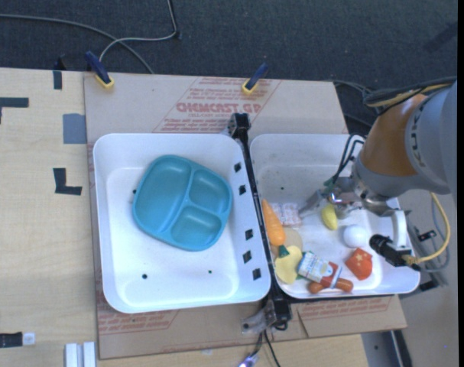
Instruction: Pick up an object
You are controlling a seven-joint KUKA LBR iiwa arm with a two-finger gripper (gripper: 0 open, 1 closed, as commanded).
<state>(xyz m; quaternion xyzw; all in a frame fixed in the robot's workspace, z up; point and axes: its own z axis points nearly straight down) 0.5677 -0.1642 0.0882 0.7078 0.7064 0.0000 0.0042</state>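
I cannot tell how the fingers stand. The gripper [340, 199] is low in the right bin [308, 155], just beside a yellow toy [329, 218]. Nothing looks lifted, so the pick seems not yet done.

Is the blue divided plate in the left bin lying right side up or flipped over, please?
Right side up: the blue plate shows its three recessed compartments facing the camera, lying flat on the left bin floor.

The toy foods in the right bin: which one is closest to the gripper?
The small yellow piece, lying just below the gripper. The white egg, red piece and orange carrot lie farther away.
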